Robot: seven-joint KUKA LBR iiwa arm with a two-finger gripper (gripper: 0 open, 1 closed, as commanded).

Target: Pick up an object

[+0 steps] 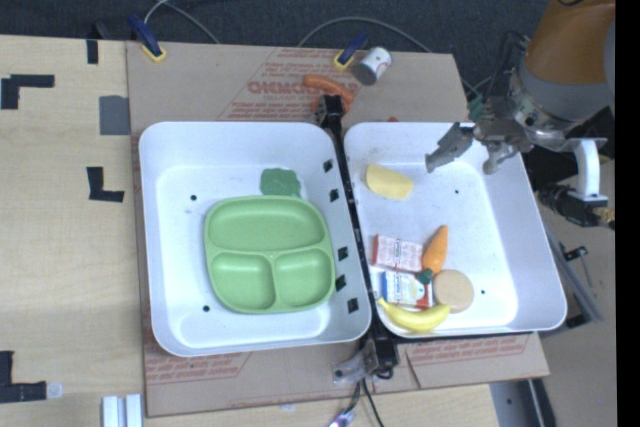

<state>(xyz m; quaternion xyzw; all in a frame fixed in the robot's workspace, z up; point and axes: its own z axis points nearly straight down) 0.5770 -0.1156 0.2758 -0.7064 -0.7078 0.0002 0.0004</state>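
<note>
Objects in right bin (520,245): one carrot (435,249), one banana (412,317), two cartons (398,253), claw (468,151) spread, grasping nothing.

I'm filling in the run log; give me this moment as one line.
arm: over right bin | tool: open, holding nothing | nearest item: yellow block | carrot, banana: untouched | left bin: green plate

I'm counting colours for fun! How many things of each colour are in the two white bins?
Green: 2, the divided plate and small green lump
Yellow: 2, the yellow block and banana
Orange: 1, the carrot
Tan: 1, the round cookie
Red-and-white: 2, the packets
Total: 8
</note>
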